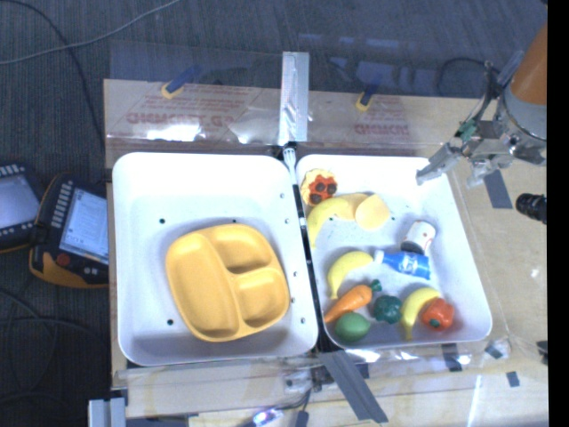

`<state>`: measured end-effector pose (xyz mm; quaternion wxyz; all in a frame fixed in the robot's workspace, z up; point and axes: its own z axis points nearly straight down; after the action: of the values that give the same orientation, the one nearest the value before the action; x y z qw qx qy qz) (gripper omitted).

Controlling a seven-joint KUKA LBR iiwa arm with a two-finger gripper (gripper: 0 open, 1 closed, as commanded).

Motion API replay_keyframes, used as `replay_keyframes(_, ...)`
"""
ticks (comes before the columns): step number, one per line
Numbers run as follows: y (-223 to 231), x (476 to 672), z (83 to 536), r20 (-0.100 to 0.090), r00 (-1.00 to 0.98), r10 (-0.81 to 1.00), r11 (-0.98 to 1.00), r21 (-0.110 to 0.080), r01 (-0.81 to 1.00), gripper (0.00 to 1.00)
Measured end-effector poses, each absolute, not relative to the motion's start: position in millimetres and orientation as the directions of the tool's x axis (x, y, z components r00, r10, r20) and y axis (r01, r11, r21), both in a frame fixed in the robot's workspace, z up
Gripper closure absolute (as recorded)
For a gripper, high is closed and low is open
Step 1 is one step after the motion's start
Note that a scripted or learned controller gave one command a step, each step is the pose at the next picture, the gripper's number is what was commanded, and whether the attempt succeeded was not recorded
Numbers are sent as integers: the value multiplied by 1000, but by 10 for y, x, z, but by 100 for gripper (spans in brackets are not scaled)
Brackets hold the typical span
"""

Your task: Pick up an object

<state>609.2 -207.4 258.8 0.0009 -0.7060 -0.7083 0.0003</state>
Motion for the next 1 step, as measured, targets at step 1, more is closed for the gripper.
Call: replay_keyframes(1,-2029,5761,1568,0,-92,996,92,-3,996,0)
